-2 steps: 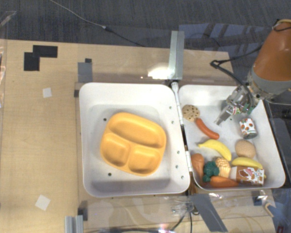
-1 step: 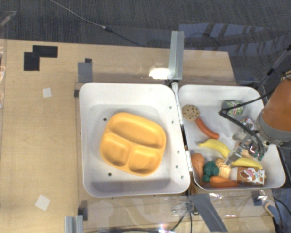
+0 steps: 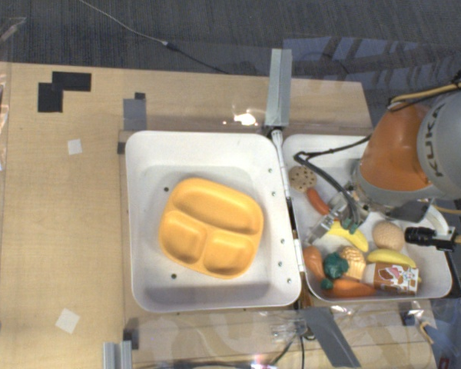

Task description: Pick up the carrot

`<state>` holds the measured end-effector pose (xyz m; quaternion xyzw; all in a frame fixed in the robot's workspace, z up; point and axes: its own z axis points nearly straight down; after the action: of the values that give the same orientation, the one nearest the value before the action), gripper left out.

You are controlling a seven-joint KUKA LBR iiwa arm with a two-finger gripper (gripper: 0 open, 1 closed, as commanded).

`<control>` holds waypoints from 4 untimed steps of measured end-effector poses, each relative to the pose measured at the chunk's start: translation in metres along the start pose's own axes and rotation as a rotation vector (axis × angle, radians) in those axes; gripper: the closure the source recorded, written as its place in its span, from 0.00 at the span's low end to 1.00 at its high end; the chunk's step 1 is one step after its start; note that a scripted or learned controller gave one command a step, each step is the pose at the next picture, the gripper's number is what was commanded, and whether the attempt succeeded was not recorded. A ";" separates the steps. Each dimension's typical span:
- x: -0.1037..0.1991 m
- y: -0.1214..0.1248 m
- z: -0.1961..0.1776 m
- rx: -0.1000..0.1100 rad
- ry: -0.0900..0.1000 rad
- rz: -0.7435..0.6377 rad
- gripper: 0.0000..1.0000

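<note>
The carrot (image 3: 352,287), likely a light, stiff, rather slippery plastic toy, is lying at the front edge of the right bin (image 3: 438,283), best taken across its thick middle; the gripper (image 3: 339,215) is hovering above, its state unclear.

Bright, even overhead light fills the frame, with a white glare spot on the glossy tan wooden bench (image 3: 247,118) just above centre. The yellow compartmented plastic tray (image 3: 210,227) casts a soft shadow lower left; focus is slightly soft throughout.
</note>
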<state>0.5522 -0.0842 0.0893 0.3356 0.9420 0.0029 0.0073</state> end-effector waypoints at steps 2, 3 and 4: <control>-0.005 -0.081 -0.209 0.004 -0.007 -0.382 1.00; 0.033 -0.060 -0.081 0.006 0.017 -0.502 1.00; 0.046 -0.037 -0.054 0.007 0.010 -0.058 1.00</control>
<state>0.4924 -0.0838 0.1422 0.3080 0.9514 0.0010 0.0017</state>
